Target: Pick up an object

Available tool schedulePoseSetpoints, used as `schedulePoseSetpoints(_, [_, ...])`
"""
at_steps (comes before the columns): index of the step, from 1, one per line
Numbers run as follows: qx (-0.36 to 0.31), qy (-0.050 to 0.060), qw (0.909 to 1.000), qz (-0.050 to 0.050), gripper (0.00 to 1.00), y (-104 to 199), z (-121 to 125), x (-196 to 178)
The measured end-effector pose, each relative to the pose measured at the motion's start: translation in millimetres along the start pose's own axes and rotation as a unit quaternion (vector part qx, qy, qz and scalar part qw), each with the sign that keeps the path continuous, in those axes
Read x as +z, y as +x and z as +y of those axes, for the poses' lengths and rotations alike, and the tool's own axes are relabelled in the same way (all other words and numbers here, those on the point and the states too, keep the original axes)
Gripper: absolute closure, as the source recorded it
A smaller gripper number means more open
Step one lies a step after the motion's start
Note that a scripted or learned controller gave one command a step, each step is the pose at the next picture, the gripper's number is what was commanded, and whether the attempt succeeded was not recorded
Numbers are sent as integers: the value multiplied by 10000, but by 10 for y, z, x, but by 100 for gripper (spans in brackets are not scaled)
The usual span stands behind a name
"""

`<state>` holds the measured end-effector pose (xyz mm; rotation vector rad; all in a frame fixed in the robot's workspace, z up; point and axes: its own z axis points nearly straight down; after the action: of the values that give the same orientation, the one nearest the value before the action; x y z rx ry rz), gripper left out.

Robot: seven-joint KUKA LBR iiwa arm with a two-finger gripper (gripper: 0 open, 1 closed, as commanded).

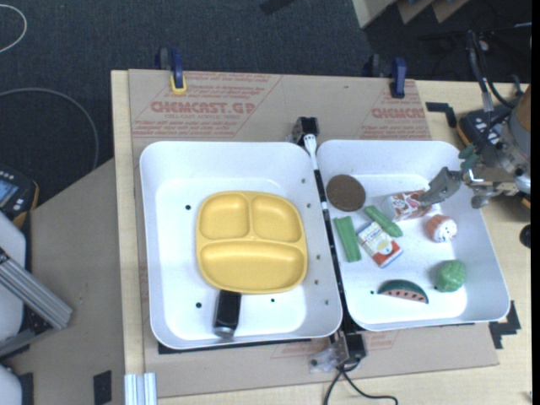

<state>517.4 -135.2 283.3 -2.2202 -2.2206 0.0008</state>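
Observation:
My gripper (460, 192) reaches in at the right edge of the right bin (485, 298), open, with nothing between its fingers. Its left finger (439, 187) points down at a red and white packet (407, 204). Just below lies a white and orange ball-like toy (440, 228). Further in lie a brown disc (345, 192), two green sticks (346, 238) (383, 222), a small carton (378, 244), a green lump (449, 275) and a watermelon slice (402, 291).
The left bin (160, 251) holds a yellow divided plate (251, 240) and a black and silver object (226, 313) near its front. Blue clamps (176, 67) (397, 78) sit at the board's far edge. Cables run between the bins.

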Motion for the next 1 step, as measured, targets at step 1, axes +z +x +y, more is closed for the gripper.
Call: schedulePoseSetpoints(1, [-5,-16,10000,-6,100,0,7,-108])
